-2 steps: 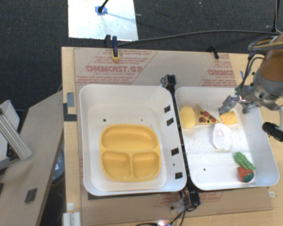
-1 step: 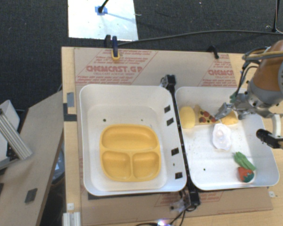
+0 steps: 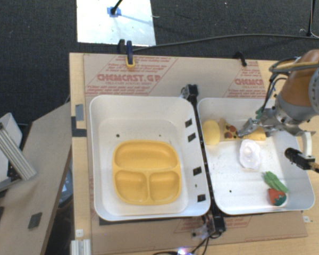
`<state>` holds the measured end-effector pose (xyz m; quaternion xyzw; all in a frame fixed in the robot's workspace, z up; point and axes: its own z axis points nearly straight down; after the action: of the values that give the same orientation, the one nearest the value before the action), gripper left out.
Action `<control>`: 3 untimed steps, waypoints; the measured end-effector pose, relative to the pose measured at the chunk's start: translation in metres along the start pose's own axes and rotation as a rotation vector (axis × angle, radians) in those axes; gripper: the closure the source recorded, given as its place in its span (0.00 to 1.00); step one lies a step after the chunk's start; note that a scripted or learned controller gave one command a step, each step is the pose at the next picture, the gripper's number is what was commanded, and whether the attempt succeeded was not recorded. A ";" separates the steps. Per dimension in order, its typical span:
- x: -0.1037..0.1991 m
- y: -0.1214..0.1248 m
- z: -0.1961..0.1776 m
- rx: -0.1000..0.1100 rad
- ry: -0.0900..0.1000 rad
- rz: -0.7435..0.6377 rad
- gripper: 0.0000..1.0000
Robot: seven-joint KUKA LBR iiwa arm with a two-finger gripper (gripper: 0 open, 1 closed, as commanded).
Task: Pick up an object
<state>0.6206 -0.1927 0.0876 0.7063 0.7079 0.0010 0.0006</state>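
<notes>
Bench: right bin holds gripper just above white object; finger state unclear, possibly touching yellow piece.

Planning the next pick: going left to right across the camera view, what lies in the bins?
Yellow divided tray in the left bin → pale yellow lump in the right bin → white crumpled item → green and red toy vegetable. The small items under the claw overlap, so I leave them out.
</notes>
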 end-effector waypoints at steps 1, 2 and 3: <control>-0.003 0.003 -0.014 -0.014 -0.009 -0.001 1.00; -0.001 -0.004 -0.067 -0.003 -0.002 0.001 1.00; 0.007 -0.008 -0.117 -0.003 -0.002 -0.003 1.00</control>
<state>0.6125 -0.1857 0.2042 0.7054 0.7088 0.0013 0.0022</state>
